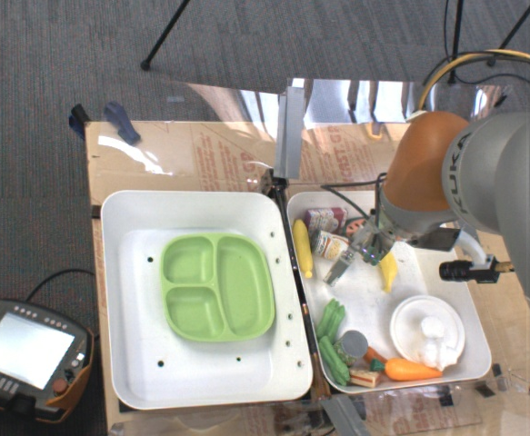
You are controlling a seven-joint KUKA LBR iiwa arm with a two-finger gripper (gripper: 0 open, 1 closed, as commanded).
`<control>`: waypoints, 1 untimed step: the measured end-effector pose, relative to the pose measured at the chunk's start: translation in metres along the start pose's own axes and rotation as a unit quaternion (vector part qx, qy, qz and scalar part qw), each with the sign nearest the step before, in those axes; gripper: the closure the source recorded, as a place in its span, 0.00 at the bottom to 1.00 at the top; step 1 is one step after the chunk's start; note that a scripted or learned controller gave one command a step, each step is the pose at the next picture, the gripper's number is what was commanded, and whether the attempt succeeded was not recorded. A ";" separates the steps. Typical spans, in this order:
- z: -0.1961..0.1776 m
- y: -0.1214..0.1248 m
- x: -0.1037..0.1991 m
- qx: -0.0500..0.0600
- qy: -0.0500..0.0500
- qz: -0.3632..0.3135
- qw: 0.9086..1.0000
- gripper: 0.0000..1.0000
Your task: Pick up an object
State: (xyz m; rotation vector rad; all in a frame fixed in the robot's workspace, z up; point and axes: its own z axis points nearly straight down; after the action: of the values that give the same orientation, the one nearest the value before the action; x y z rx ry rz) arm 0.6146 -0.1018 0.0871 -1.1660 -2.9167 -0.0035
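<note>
Brown bench board (210,157) carries two white bins side by side. Over the right bin (476,321) the gripper (346,263) hangs with fingers spread and nothing between them, just beside a small jar (330,244) and near a corn cob (302,248). A good pick would centre the fingers over one item before closing. That bin also holds a banana (388,272), a white plate (426,331), a carrot (412,369) and what look like green pods (332,336). A green divided plate (217,286) lies in the left bin (124,334).
</note>
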 end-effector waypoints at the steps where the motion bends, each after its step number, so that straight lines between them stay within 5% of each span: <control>1: -0.001 0.026 -0.003 0.000 -0.001 -0.030 1.000 0.00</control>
State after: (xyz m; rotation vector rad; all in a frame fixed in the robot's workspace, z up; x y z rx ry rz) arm 0.6343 -0.0851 0.0879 -1.0783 -2.9520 -0.0013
